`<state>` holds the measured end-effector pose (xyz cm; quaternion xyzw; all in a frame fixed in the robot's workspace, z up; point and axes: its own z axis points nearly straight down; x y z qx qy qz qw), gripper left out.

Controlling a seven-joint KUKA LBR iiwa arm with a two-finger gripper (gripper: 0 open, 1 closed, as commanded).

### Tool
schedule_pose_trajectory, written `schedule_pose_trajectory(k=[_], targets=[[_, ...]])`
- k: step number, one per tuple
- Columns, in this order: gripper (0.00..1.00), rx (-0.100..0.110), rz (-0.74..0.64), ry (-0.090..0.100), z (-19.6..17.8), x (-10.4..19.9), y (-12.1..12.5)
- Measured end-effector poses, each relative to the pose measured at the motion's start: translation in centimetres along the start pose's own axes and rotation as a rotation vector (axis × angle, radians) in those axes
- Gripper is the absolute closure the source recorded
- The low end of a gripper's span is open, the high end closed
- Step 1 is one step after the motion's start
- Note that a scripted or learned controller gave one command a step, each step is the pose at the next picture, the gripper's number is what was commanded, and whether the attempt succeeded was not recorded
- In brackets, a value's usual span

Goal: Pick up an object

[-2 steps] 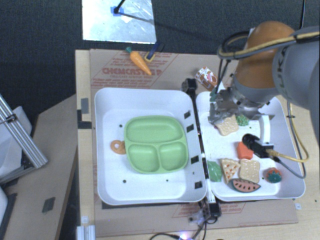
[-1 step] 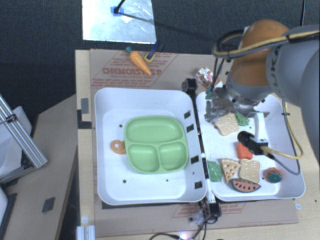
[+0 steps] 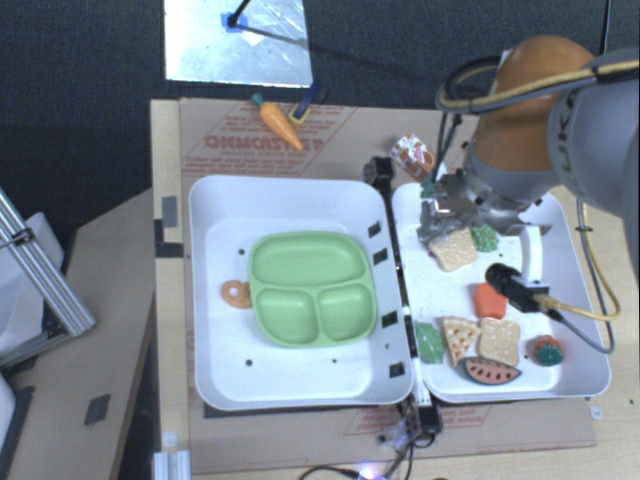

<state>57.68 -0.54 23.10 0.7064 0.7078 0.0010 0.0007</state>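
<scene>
My gripper (image 3: 438,226) is low over the back left part of the right bin (image 3: 590,368). A tan cracker-like toy (image 3: 456,251) lies right under and in front of it, touching or nearly touching. A small green broccoli piece (image 3: 485,236) sits just to the cracker's right. Further forward in this bin lie an orange block (image 3: 489,301), a pizza slice (image 3: 459,339), a toast piece (image 3: 499,340), a watermelon slice (image 3: 491,372), a green leaf-like toy (image 3: 429,343) and a red and green ball (image 3: 546,349).
The left bin (image 3: 215,268) holds a green divided plate (image 3: 310,286) and a small orange ring (image 3: 236,294). Behind the bins, on the cardboard, lie a toy carrot (image 3: 280,125) and a red and white wrapped item (image 3: 412,155). A silver sheet (image 3: 237,28) lies further back.
</scene>
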Motion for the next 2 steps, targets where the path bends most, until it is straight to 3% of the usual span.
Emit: schedule_pose_trajectory(k=[2], targets=[[1.0,0.001,0.0,-0.001,1.67,0.31,0.82]])
